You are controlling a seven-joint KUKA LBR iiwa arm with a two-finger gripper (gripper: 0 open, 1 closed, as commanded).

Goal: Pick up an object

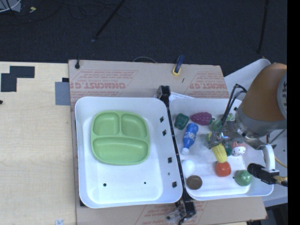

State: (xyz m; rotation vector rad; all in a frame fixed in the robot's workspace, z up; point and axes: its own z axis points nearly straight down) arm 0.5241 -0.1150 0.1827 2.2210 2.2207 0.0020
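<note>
A: What takes up the most room?
B: The tabletop (33,139), pale wood, with a cardboard sheet (122,78) under two white bins. The left bin (89,182) carries a green divided tray (120,138) in its upper half.

A: And the right bin?
B: The right bin (206,190) is crowded. The arm (265,100) comes in from the right and hangs over its middle.

A: Has the hand got anything?
B: The hand (219,136) sits low among the toys, just above a yellow corn cob (219,152). Whether its fingers are spread or closed I cannot tell; nothing is plainly gripped.

A: What lies around it?
B: A blue bottle (189,136) lies tilted just left of the hand, with a dark green cup (181,121) above it and a purple fruit (201,117) beside that. Below the corn is an orange-red fruit (222,168), a green apple (242,177) to its right, a brown disc (194,182) near the front wall, and a small white ball (188,165) by the divider.
</note>
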